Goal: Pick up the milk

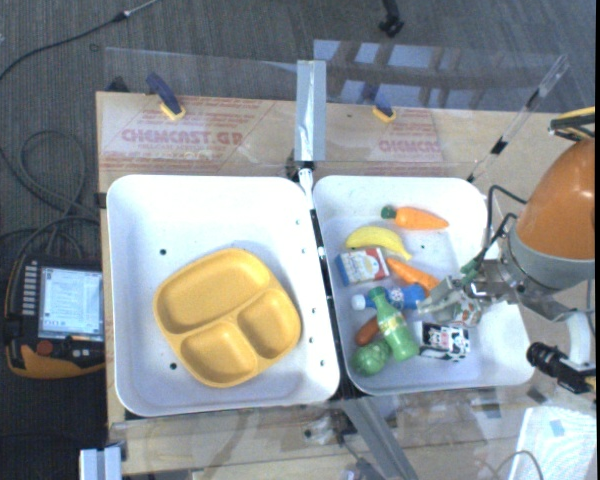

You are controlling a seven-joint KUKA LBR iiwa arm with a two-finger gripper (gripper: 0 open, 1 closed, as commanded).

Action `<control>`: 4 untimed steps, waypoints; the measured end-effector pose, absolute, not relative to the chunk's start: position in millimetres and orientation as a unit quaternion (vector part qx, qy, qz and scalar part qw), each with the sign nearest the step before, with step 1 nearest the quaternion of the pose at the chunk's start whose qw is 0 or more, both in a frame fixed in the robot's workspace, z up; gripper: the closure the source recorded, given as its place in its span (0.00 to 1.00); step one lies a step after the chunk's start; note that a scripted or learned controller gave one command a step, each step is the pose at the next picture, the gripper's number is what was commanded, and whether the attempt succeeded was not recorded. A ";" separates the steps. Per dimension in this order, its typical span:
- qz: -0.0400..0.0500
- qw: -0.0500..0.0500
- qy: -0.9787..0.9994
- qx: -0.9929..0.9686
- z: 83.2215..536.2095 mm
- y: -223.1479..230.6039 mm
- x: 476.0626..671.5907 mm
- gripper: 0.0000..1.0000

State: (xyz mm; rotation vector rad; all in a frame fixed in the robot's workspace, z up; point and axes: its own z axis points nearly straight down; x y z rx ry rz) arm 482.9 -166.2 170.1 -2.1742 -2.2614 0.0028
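The gripper (458, 303) hangs low over the right bin (485, 368), and I cannot tell how its jaws stand, because the metal parts there blur together with what lies under them. Just below the gripper, touching it or nearly so, lies the milk (446, 340), a small white carton with black cow patches, on its side near the front of this bin. No part of the carton is clearly between the jaws, so I judge that the grasp is not made yet. The danger from here is a closing that catches only a corner of the carton; it would then slip out or turn away. The green bottle (393, 330) lies just beside the milk on the left, and a push from the gripper could knock it or take it instead. The right bin is crowded: a carrot (420, 219) at the back, a banana (377, 238) under it, a red and white carton (363, 266), a second carrot (412, 273), a blue and white bottle (385, 298), and a green vegetable (370, 359) at the front beside something small and red. The left bin (140, 208) holds a yellow divided tray (228, 316) with three compartments, and nothing lies in them.
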 end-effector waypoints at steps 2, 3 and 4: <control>-0.001 0.002 -0.740 -0.672 102.0 -197.0 484.6 1.00; 0.001 0.001 -0.699 -0.715 190.7 -130.4 491.7 1.00; 0.001 0.001 -0.772 -0.635 206.1 -126.7 530.2 1.00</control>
